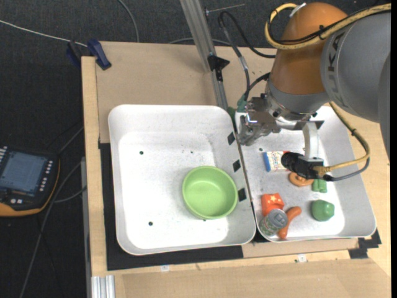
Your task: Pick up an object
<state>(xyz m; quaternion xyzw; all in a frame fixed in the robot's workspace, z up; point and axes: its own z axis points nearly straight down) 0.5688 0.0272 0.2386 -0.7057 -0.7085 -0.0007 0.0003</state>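
Note:
My gripper (pixel 250 128) hangs over the back left part of the right bin (pixel 356 194), close to the wall shared by the two bins. In front of it lie a small blue and white box (pixel 272 161), an orange flat piece (pixel 301 179) and a small green block (pixel 319 185). Nearer the front edge sit an orange-red block (pixel 272 201), a round silvery can (pixel 273 221), an orange carrot-like piece (pixel 289 217) and a green rounded object (pixel 322 210). Nothing shows between the fingers.
A light green bowl (pixel 209 192) stands in the front right part of the left bin (pixel 142 135). A metal pole (pixel 201 23) rises behind the bins. The bulky grey arm (pixel 356 48) covers the back right of the right bin.

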